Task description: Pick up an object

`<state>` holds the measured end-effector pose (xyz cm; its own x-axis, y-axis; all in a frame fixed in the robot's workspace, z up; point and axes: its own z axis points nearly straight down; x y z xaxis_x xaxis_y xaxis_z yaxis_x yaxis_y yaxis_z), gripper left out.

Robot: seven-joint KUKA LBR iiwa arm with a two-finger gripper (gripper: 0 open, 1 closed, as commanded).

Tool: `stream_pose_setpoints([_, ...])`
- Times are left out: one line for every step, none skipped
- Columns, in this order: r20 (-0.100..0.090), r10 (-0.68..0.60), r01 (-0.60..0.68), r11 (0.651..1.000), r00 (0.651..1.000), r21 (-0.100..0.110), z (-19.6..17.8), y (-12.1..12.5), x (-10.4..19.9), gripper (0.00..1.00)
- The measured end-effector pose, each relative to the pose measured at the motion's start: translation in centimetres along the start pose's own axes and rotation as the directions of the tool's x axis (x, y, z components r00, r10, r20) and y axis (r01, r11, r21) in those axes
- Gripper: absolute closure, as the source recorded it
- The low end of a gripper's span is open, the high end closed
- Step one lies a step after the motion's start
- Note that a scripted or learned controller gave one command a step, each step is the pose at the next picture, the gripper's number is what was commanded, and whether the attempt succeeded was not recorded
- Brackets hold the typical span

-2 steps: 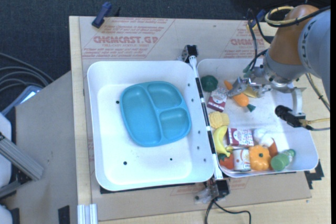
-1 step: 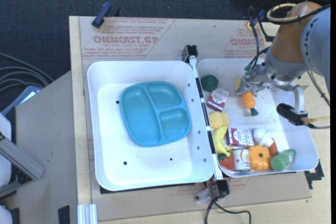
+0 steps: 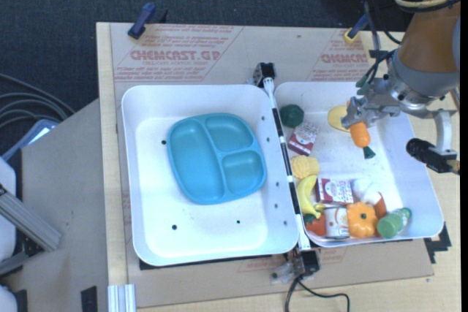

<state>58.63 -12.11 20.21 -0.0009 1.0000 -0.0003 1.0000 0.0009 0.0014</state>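
Toy carrot point(image 3: 359, 135) hangs clamped between fingers point(image 3: 356, 115), above right bin point(image 3: 417, 179).

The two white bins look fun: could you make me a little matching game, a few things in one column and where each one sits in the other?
Things:
1. blue divided plate
2. toy carrot
3. toy banana
4. small orange pumpkin

Places:
A. near front edge of the right bin
B. under the hand
C. middle of the left bin
D. beside the divider, right bin

Pairs: 1-C, 2-B, 3-D, 4-A
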Motion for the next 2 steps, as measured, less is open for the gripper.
stream_pose_setpoints([-0.001, 0.0, 0.0, 1.0, 1.0, 0.0, -5.0, 2.4, 5.9, 1.0])
stream_pose_setpoints([-0.002, 0.0, 0.0, 1.0, 1.0, 0.004, -6.4, 0.9, 11.3, 1.0])
